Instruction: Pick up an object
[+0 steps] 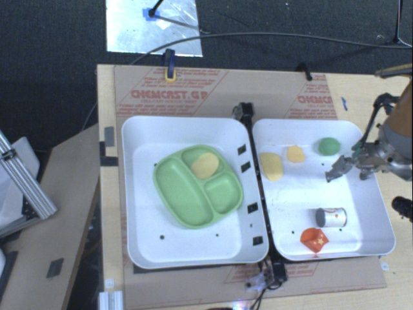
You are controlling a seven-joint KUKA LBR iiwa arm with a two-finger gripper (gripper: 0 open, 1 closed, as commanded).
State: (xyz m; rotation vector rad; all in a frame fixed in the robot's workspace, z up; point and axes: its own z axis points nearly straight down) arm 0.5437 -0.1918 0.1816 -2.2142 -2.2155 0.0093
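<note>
Now my two-finger gripper point(337, 170), holding nothing, finger spread unclear, hangs over the right white bin point(371, 241); nearest, at five o'clock, lies the small silver can point(333, 217), best approached squarely.

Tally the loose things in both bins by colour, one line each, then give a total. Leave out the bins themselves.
Yellow: 3, one piece in the green tray, two pieces in the right bin
Green: 2, the divided tray and a small round ball
Orange-red: 1, a small object
Silver: 1, a small can lying on its side
Total: 7
</note>
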